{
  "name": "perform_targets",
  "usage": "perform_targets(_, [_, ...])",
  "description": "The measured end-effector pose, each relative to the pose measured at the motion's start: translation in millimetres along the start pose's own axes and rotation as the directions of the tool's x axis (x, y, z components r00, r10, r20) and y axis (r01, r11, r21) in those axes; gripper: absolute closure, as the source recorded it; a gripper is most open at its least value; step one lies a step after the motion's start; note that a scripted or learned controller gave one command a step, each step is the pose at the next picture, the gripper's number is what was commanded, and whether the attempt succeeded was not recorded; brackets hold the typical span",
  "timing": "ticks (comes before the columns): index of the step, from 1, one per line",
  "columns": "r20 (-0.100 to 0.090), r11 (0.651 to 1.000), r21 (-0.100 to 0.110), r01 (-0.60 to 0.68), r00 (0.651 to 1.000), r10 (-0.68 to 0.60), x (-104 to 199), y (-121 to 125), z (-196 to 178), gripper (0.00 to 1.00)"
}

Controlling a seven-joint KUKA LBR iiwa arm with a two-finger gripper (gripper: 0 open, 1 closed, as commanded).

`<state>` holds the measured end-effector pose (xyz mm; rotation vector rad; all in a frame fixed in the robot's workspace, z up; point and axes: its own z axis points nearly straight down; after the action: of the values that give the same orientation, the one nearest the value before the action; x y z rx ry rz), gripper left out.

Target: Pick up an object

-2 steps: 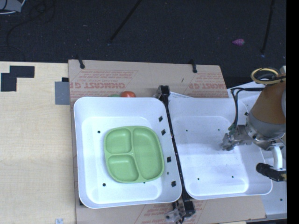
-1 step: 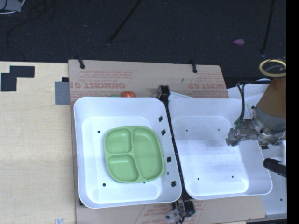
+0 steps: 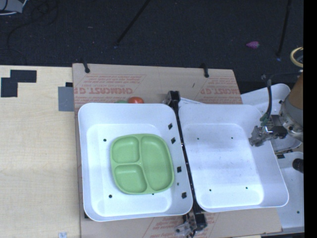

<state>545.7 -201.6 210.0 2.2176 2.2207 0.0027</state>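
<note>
Green divided plate [image 3: 142,163] sits in the left bin [image 3: 94,118]. Gripper [image 3: 258,134] hangs at the right bin's [image 3: 277,187] 3 o'clock rim, arm cut off. Honestly can't tell its state, too small and blurry.

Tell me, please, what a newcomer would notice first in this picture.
The pale green divided plate stands out, lying flat in the left white bin. The robot's hand hangs over the right edge of the right bin. A small red-orange thing sits on the cardboard behind the left bin.

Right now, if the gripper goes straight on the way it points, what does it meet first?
The gripper points left, so probably the bare floor of the right bin; height is unclear.
</note>
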Motion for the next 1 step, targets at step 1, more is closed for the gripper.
perform_targets(1, [0.0,1.0,0.001,0.0,1.0,0.0,-0.8,0.8,-38.5,1.0])
